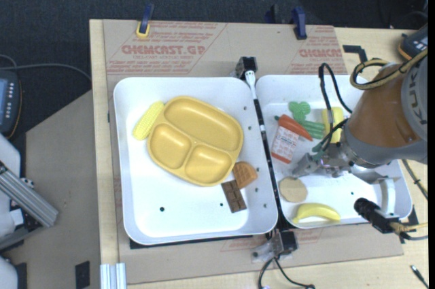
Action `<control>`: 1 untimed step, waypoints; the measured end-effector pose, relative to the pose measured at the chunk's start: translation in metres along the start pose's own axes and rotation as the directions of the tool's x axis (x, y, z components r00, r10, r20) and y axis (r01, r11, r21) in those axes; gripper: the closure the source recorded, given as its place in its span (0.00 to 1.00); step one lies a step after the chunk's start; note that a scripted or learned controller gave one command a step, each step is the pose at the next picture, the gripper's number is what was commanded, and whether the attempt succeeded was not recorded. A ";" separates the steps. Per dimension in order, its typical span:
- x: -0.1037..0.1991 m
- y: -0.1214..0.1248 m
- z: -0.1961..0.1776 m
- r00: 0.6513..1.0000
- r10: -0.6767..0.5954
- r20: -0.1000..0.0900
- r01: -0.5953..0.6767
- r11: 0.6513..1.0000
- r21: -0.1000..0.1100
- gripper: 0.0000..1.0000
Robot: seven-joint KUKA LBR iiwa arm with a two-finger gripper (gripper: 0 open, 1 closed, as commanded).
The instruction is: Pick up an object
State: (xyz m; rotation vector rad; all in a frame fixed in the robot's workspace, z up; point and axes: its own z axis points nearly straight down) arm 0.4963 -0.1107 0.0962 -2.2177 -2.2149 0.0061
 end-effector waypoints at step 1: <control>0.001 0.000 0.013 1.000 -0.001 0.000 0.001 1.000 -0.004 0.00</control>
